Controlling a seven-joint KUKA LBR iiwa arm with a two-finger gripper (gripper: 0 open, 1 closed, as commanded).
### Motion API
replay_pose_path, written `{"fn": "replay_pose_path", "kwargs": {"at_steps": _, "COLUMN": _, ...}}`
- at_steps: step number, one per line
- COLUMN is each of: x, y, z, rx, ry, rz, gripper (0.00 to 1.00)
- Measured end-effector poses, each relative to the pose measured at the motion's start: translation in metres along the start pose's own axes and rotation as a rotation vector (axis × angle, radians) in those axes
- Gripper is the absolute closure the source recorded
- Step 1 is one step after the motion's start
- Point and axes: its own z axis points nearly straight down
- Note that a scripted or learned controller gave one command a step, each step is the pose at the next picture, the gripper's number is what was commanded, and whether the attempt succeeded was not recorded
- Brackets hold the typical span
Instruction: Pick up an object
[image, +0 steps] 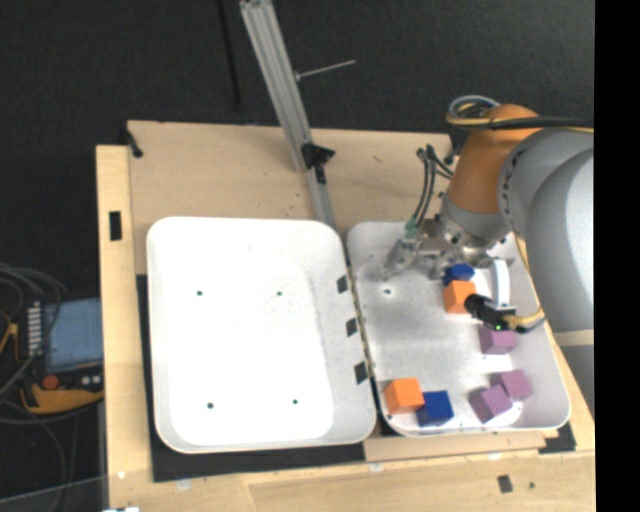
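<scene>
No object is in the hand (402, 255) yet. The nearest candidate is the orange block (459, 298), at the back of the right bin (410, 330) and close under the wrist, with a small blue piece (459, 271) touching its far side. The hand hangs low over bare bin floor just to the left of that pair, near the bin's back-left corner. Whether it is wide or narrow, I cannot tell from this angle.

Here's the danger: if it closes where it is, I'd expect it to grab nothing, because there is only white plastic beneath it. If it goes for the orange block, the blue piece pressed against it could get nudged, or both could be pinched and slip out. The bin's back wall is close too, so there is little room to come in square.

Further out, a purple block (497, 340) lies near the right wall. Two more purple blocks (489, 403) huddle in the front right corner. A second orange block (404, 394) and a blue block (435, 408) touch each other at the front rim, awkward against the wall. The left bin (250, 330) lies alongside on the bench (200, 170). The arm (480, 170) itself hides part of the back corner.
</scene>
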Motion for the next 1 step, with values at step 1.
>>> {"fn": "replay_pose_path", "kwargs": {"at_steps": 1, "x": -0.0004, "y": 0.0014, "z": -0.0128, "rx": -0.005, "ry": 0.001, "rz": 0.002, "gripper": 1.00}}
